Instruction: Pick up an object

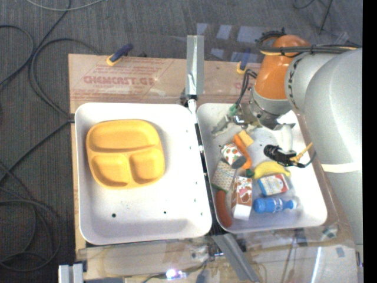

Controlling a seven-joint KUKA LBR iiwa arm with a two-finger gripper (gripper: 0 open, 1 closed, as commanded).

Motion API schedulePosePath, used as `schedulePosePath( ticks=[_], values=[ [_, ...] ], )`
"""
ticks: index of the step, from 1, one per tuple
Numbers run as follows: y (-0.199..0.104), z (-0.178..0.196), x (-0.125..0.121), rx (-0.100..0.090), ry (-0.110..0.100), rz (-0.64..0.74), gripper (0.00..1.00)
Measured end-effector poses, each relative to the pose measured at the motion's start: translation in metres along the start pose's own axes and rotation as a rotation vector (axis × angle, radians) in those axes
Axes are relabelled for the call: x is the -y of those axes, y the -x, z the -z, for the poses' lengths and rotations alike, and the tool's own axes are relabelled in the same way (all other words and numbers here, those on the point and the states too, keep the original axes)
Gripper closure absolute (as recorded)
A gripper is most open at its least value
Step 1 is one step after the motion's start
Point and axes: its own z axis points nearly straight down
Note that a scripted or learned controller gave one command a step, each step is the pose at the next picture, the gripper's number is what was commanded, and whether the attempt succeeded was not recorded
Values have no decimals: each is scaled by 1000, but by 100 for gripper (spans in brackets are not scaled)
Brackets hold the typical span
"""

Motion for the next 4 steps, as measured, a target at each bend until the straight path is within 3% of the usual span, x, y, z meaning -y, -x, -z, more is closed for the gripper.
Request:
schedulePosePath(
  ticks=[1,2,3,4],
  values=[
    [21,1,29,-3,-3,-97,0],
    [21,8,29,-5,-5,-96,100],
    [-37,92,-14,-2,-15,-99,100],
    [-37,92,-13,-2,-16,-100,0]
  ],
)
